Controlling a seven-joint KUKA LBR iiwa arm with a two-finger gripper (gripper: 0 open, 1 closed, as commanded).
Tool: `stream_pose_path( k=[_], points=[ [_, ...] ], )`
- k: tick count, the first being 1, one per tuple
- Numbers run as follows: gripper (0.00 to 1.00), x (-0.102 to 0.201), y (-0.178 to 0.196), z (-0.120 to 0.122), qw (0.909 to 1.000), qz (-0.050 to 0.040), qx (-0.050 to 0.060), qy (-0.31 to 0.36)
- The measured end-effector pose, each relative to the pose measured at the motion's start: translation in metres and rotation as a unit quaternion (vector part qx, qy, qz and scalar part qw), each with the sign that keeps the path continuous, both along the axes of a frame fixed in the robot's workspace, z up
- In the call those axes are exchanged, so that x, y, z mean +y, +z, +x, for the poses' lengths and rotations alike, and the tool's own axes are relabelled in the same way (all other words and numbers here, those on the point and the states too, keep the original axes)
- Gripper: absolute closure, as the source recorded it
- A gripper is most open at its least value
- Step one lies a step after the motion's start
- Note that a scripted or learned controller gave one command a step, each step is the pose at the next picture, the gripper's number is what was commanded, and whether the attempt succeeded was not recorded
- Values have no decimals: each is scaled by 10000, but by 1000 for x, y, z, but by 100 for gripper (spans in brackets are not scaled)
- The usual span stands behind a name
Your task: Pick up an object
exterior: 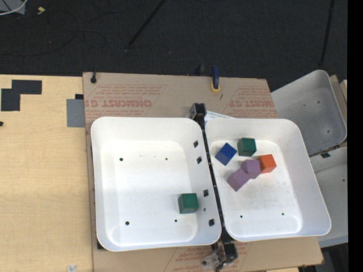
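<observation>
One dark green cube, upright.

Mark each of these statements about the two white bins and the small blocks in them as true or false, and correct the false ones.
1. The left white bin holds one dark green cube. True.
2. The right white bin holds two blocks. False: it holds five.
3. The small orange cube lies right of the blue cube. True.
4. The orange cube sits in the left bin. False: it sits in the right bin.
5. The two purple blocks lie close together. True.
</observation>
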State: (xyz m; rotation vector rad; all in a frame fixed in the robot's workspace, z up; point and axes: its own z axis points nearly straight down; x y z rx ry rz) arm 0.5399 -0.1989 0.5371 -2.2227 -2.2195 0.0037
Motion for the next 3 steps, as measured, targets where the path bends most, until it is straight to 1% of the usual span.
stream_pose_path(
  k=[1, 3],
  points=[
    [100, -15, 0, -21, 10000, 11, 8, 4],
    [100, -13, 0, -33, 10000, 14, 9, 9]
  ],
)
